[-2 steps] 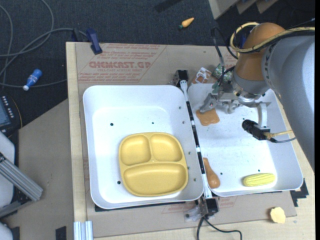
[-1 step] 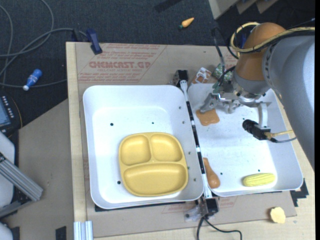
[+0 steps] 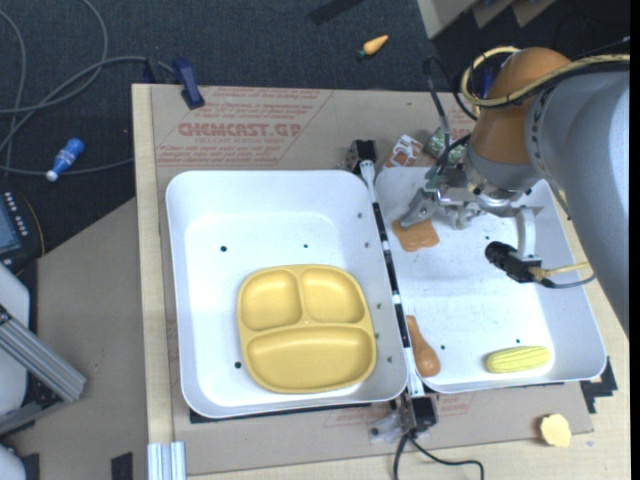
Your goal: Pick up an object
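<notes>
Down at the near edge of the bench [image 3: 300, 448], a small yellow chunk [image 3: 554, 429] sits loose on the board, outside the bins, off the right bin's near corner. Just inside that corner lies a yellow corn cob [image 3: 518, 359], flat on the floor of the right bin [image 3: 470, 308]. Over at the same bin's left wall, an orange-brown piece [image 3: 421, 349] rests near the divide between the two bins. Across that divide, the left bin [image 3: 200, 218] carries a yellow tray [image 3: 305, 328] with three compartments, sitting toward its near half. Moving up the right bin, a dark part of the tool [image 3: 512, 261] hangs over the middle of the floor with a cable trailing right. Further in, the gripper [image 3: 440, 211] is down over the far left part of the right bin, its metal fingers hard to separate against the white, so I cannot tell whether the jaws are released or clenched. Right below it, a flat orange piece [image 3: 417, 234] lies on the bin floor, touching or just beside the tool. Behind, the arm [image 3: 580, 138] with its orange band rises off to the right. At the far bench edge there's a blue clip [image 3: 186, 82], and beyond on the dark floor a small orange bit [image 3: 374, 44] and a blue bottle [image 3: 66, 157].
</notes>
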Controlling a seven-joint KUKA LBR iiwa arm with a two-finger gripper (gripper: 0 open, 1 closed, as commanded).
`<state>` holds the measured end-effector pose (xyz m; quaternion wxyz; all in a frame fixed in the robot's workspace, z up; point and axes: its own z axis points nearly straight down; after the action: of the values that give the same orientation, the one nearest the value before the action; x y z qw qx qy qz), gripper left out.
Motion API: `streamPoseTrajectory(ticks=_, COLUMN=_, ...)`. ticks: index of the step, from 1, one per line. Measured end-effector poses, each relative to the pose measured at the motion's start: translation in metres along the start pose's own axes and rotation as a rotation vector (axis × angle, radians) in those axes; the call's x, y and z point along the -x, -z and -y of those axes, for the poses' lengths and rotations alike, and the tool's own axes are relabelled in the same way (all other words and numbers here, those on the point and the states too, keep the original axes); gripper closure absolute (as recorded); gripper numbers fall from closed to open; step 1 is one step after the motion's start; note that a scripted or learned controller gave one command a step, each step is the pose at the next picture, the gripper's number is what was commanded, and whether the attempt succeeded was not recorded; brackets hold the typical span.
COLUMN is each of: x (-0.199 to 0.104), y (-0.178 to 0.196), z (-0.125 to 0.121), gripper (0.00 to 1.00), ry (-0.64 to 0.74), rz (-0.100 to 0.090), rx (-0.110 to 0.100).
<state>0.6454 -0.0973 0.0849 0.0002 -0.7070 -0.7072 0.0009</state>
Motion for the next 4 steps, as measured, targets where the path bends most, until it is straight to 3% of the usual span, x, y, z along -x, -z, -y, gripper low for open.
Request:
streamPoseTrajectory(ticks=1, x=0.005, y=0.000, z=0.001, gripper=0.00, ry=-0.001, rz=0.000, rx=0.000)
streamPoseTrajectory(ticks=2, x=-0.004, y=0.001, z=0.064, gripper=0.00, ry=-0.002, rz=-0.002, rx=-0.001)
streamPoseTrajectory(ticks=4, x=0.000, y=0.000, z=0.052, gripper=0.00, ry=0.001, rz=-0.001, rx=0.004)
